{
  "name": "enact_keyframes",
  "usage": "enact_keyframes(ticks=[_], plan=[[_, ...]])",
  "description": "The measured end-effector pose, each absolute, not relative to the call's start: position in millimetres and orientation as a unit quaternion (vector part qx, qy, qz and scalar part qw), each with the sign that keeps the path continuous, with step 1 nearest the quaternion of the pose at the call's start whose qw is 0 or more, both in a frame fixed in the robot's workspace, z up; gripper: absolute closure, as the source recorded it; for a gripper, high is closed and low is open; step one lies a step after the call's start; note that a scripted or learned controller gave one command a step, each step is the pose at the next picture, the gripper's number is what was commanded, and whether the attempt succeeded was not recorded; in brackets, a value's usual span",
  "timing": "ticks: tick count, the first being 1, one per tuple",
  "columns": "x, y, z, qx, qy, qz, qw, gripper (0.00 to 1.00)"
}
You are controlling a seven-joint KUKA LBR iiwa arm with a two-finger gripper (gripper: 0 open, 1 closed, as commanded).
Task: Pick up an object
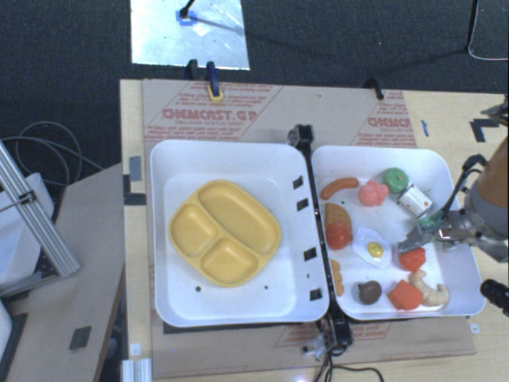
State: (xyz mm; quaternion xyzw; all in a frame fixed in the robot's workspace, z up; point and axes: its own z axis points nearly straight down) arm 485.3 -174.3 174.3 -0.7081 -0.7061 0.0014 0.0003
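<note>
Position check: my gripper [420, 239] hangs over the right bin [457, 183], directly above a small red block [412, 258] lying just below and toward the bin's near rim. Whether my end is clenched I cannot tell.

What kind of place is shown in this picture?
Probably a robot lab test bench. Two white bins sit on a clamped board, toy food such as a fried egg fills one, and loose cables lie on dark carpet.
</note>
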Motion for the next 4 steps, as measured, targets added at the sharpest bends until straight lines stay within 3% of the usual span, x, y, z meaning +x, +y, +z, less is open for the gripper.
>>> enact_keyframes(ticks=[1,2,3,4], plan=[[486.2,-207,81,-0.708,-0.706,0.0001,-0.001,0.0],[489.7,-27,189,-0.7,-0.714,-0.0063,-0.001,0.0],[486.6,46,188,-0.702,-0.712,-0.0018,0.001,0.0],[484.5,134,134,-0.703,-0.712,0.0004,0.003,0.0]])
